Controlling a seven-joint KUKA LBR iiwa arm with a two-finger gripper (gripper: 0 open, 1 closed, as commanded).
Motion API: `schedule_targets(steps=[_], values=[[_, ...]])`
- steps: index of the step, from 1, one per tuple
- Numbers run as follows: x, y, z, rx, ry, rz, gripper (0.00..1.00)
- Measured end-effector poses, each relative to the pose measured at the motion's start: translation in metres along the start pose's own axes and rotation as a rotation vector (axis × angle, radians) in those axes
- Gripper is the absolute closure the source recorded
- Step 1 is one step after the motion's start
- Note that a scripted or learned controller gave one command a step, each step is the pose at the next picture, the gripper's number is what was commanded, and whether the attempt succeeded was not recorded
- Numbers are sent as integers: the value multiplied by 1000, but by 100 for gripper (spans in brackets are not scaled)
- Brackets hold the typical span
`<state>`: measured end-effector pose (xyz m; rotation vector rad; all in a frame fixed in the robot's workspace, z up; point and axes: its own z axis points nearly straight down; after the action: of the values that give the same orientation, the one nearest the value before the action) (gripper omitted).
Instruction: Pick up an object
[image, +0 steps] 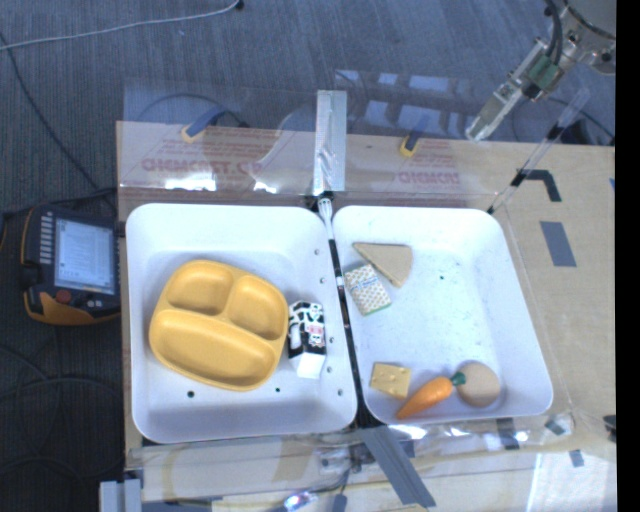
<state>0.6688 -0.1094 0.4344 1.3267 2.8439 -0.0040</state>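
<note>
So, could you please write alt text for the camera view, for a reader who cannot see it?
Two white bins sit side by side: the left bin holds a yellow divided tray and a small cow-patterned carton; the right bin holds a carrot, a potato and three bread-like pieces. The gripper hangs above the bench's far right corner.

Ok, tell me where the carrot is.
The carrot lies in the right bin, near its front edge, between the small yellow cracker and the beige ball, its green top against the ball.
</note>
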Motion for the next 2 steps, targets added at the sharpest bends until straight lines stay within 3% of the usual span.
schedule_targets(steps=[1,2], values=[[-45,-61,0,0,-1,-118,100],[23,-45,121,-1,3,-120,100]])
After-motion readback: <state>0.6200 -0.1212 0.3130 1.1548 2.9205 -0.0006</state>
